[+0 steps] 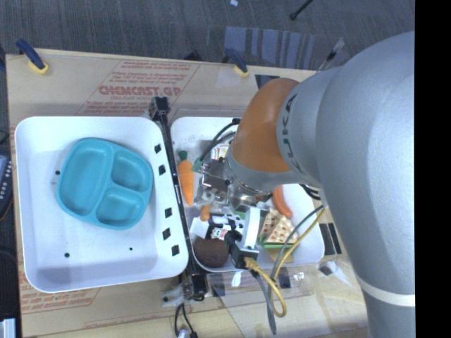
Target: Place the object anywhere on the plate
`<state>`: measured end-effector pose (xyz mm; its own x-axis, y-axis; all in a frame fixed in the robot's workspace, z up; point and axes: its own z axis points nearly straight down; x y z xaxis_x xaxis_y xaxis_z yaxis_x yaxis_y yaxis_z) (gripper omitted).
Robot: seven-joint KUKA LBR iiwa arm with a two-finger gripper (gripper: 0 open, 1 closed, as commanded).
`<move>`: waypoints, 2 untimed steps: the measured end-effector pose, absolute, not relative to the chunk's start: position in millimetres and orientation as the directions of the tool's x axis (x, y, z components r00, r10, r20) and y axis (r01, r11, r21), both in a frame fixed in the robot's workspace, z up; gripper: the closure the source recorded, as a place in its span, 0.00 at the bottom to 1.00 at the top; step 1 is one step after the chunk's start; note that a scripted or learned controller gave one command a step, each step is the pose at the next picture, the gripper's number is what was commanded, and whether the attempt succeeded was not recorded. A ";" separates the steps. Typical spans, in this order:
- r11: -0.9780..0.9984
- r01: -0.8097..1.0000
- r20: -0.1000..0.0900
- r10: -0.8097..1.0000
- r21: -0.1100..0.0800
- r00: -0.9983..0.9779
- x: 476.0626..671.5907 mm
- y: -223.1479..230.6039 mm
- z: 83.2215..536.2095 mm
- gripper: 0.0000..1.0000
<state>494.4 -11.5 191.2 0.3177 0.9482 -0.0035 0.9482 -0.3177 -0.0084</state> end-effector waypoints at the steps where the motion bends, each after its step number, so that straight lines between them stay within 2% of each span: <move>1: -0.286 0.958 0.002 0.958 -0.009 0.286 530.4 38.3 190.9 1.00; 2: -0.402 0.916 -0.004 0.916 -0.009 0.402 556.3 104.6 191.8 1.00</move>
